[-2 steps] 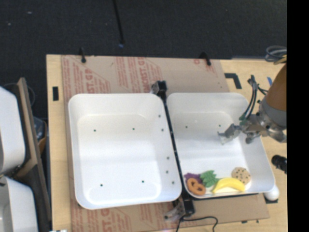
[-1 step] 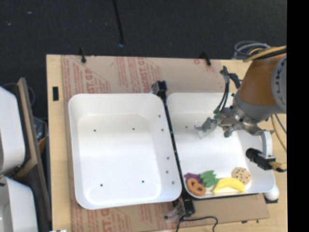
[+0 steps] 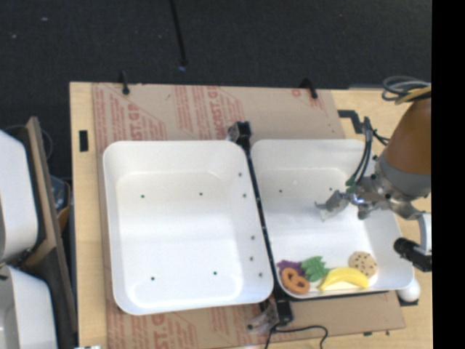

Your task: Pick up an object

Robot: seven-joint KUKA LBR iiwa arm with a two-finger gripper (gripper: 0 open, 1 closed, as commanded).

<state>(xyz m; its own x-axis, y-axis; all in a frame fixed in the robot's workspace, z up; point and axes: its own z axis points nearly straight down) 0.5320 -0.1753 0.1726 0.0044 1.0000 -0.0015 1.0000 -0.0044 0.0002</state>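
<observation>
White plastic right bin (image 3: 305, 167) holds toys along its near edge: yellow banana (image 3: 344, 278), round tan cookie (image 3: 362, 264), green leafy piece (image 3: 314, 267), orange pretzel (image 3: 294, 281). The grey hand (image 3: 336, 201) hovers mid-bin, well apart from them; its state I cannot tell.

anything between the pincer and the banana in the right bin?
No. In the camera view the pincer hangs over the middle of the right bin, and the stretch down to the banana at the front wall is bare white floor.
</observation>
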